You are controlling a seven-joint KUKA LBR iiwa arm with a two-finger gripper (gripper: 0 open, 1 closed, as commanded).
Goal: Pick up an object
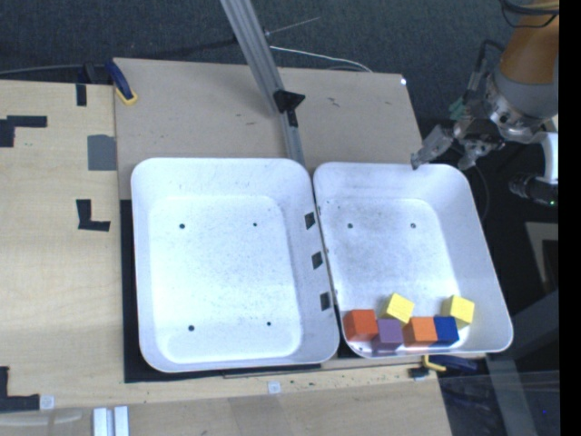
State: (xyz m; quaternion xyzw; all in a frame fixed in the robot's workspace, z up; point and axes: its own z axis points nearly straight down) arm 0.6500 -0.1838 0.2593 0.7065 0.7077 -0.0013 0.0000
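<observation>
Blocks (408, 323) cluster at right bin (472, 209) 6 o'clock; gripper (427, 151) at 1 o'clock corner, state unclear; descend on yellow outlier (461, 310).

The right bin (399, 243) has its far and middle floor bare, so there is open room to come down there. Its near end is crowded: an orange block (360, 322), a purple block (390, 332), a second orange block (420, 331) and a blue block (445, 329) sit packed in a row against the near wall, with two yellow blocks (399, 307) (461, 310) just behind. The left bin (218, 262) floor is bare. A slanted metal rail (259, 48) crosses above the tabletop (200, 107) beyond the bins.
</observation>
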